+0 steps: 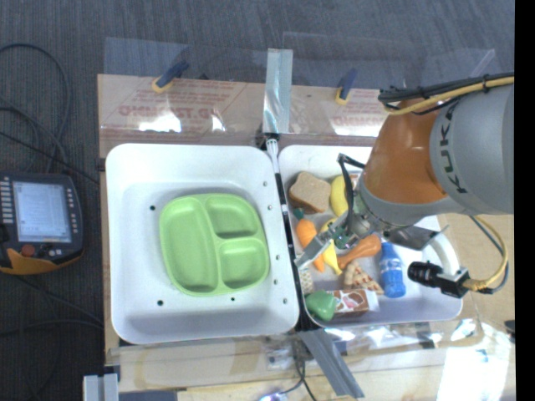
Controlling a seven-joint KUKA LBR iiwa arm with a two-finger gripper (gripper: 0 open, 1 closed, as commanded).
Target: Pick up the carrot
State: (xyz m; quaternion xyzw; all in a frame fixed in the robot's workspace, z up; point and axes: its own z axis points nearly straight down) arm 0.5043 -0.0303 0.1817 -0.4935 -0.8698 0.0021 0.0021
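The carrot (pixel 364 247), an orange tapered piece with a bit of green at its left end, lies in the middle of the right bin (pixel 426 307) among other toy foods. My gripper (pixel 322 243) is low in that bin, just left of the carrot's green end and beside a small orange piece (pixel 306 230). The arm's orange band and grey wrist hang over the bin's upper right and hide what is under them. Nothing is visibly lifted.
Around the carrot lie a brown bread slice (pixel 309 192), a yellow banana (pixel 338 195), a blue bottle (pixel 390 274), a green pepper (pixel 322 306) and a brown packet (pixel 355 301). The left bin (pixel 125 307) holds a green divided plate (pixel 216 242). A teach pendant (pixel 38 222) sits far left.
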